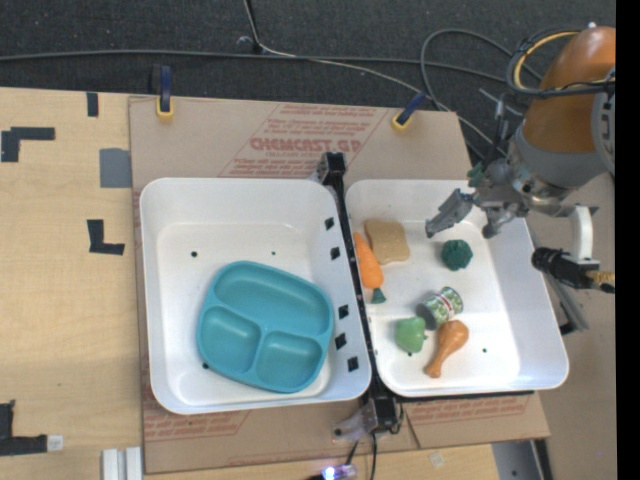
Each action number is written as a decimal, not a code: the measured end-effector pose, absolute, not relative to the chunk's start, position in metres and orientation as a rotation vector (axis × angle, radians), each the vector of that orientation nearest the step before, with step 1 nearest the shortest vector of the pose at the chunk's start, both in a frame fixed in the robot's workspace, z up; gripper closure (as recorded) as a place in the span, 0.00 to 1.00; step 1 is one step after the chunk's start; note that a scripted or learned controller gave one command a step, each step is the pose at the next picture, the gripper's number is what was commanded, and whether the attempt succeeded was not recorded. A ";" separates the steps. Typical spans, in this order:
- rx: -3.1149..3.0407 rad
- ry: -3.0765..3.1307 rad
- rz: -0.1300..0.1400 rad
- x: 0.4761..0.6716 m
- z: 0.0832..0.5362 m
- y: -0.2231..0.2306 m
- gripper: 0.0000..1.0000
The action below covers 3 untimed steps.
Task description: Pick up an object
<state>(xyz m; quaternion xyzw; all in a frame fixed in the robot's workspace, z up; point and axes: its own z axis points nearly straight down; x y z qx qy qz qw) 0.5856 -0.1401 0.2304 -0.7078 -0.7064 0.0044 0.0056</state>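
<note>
the broccoli (457,254) is lying in the right bin (520,298), in its upper right part, apart from the other pieces. it is sitting just below the gripper (466,217), a little toward the camera from the midpoint between the fingertips. it is a round clump with no clear long axis, so the approach angle is probably mattering little. the gripper is hanging above the bin with its two fingers spread wide, one pointing left and one down toward the right wall, and nothing is showing between them. judged from this, the broccoli is the nearest candidate, and the coming move is likely calling for a short shift toward it and a descent.

further left, a bread slice (387,240) is lying beside a carrot (367,261), whose long axis is running along the divider. lower in the bin, a can (441,306), a green pepper (410,334) and a drumstick (447,346) are sitting close together. the can is carrying a label, too small to read.

the left bin (170,268) is holding a teal tray (265,326). the cardboard (290,138) behind the bins is bearing red print reading "chemcast gp".
</note>
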 end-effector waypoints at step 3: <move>-2.217 -2.220 0.007 0.585 0.128 -0.125 0.00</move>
